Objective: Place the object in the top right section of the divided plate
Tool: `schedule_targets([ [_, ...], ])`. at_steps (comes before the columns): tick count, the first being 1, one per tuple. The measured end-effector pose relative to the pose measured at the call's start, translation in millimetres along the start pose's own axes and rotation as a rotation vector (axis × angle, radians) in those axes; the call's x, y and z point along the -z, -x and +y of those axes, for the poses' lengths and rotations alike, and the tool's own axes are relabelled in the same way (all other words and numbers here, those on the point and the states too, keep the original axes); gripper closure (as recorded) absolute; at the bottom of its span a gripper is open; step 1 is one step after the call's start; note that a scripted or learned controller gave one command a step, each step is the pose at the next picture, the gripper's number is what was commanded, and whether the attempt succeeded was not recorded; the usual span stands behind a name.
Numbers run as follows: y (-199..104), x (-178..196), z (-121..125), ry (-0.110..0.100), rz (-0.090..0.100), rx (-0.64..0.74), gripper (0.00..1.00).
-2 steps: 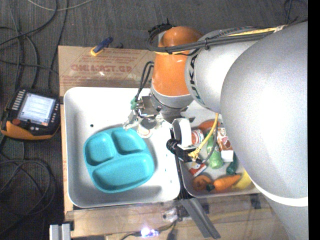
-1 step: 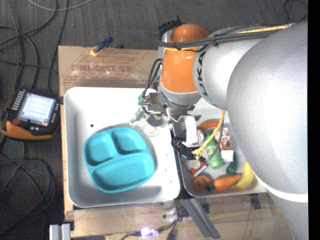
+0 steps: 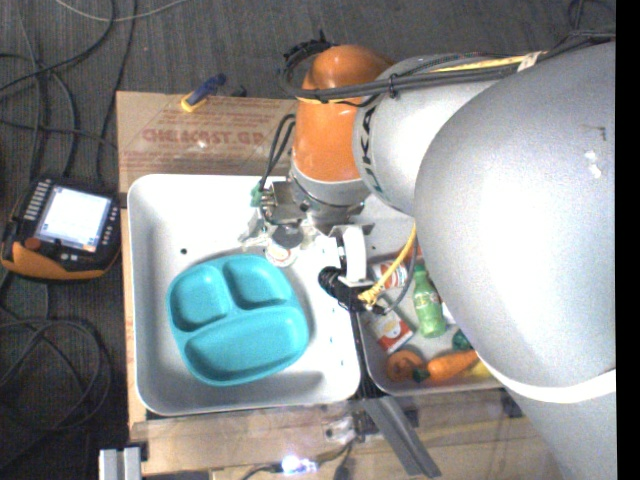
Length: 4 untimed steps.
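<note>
I saw the hand (image 3: 281, 240) just above the divided plate's (image 3: 238, 317) top right section — grip state indeterminable, wrist blocking view.

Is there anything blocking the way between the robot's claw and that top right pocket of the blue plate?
Nothing visible does. The gripper hangs right at the upper edge of the blue divided plate, next to its top right section, which lies open. The toy food, such as the carrot, sits apart in the right bin.
</note>
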<state>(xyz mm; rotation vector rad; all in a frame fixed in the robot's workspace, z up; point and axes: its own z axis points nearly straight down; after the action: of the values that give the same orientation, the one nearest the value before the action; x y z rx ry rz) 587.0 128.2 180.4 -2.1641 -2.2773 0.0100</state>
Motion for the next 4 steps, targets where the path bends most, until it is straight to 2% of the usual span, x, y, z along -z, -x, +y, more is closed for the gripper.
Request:
schedule_targets([
  [1,23,10,-14,0.001,0.0,0.013,1.0],
  [2,-1,22,-10,0.0,0.003,0.03,1.0],
  [3,31,20,-6,0.0,0.002,0.008,1.0],
  [4,16,23,-9,0.002,0.001,0.189,1.0],
])
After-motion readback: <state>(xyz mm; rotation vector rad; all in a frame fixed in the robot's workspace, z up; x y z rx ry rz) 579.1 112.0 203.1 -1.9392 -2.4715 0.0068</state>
